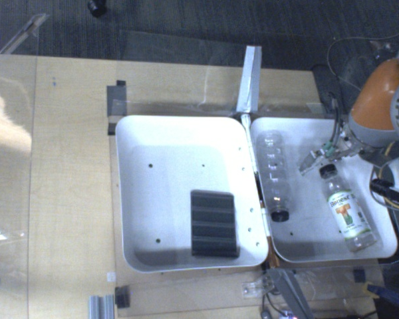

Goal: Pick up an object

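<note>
The grey metal gripper [317, 158] hangs open, holding nothing, right of centre, just above a clear plastic bottle with a black cap [346, 211] lying near the right white bin's [299, 252] right edge. The ribbed black block [213, 223] sits low in the left white bin [173, 145].

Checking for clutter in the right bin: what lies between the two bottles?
In the camera view, bare white bin floor lies between the clear bottle and the labelled bottle.
</note>
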